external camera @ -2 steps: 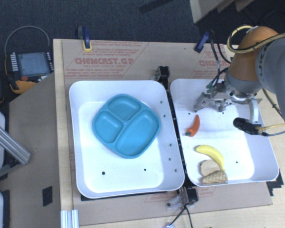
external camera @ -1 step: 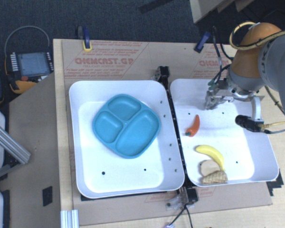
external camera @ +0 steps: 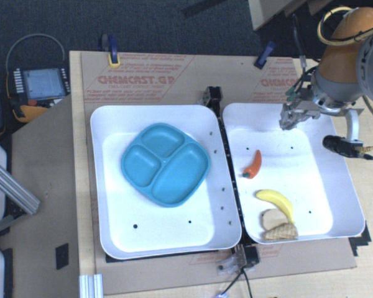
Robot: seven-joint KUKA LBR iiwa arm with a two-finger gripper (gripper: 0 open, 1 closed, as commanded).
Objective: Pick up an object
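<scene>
Looking below our pincer (external camera: 290, 120), whose grip we cannot tell, we see a red pepper (external camera: 253, 165) standing steeply, stem down-left. Further off, a banana (external camera: 277, 202) slants down-right above a biscuit (external camera: 278, 226). Both bins (external camera: 336, 166) sit on a cardboard-covered worktop (external camera: 174, 73); beyond it, dark carpet.

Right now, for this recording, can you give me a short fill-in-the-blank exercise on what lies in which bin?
The blue divided plate lies in the ____ bin.
The banana lies in the ____ bin.
The orange-red chili pepper lies nearer the gripper than the ____ does.

Missing words: left; right; banana
</scene>
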